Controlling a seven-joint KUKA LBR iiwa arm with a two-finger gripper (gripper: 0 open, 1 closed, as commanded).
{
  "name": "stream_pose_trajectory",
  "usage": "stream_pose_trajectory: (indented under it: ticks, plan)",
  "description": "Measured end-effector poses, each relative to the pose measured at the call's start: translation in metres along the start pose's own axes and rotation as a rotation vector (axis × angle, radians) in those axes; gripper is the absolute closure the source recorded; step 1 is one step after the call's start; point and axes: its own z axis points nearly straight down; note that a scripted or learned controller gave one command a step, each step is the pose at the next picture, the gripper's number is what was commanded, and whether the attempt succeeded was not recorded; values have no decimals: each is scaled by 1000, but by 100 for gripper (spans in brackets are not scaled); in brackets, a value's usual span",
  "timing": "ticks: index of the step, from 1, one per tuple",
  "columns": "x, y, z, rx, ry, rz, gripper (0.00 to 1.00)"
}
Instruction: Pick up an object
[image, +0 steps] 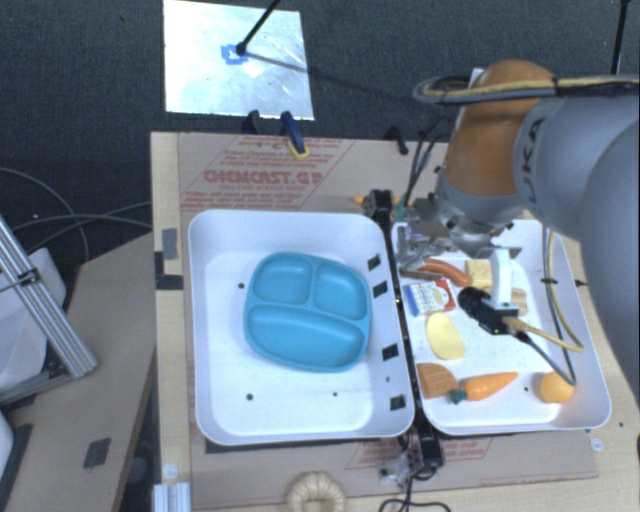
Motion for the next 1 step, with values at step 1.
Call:
stream_pose_trajectory:
  ticks: [1]
  plan:
    - [13,-11,-9,0,1,-5,100]
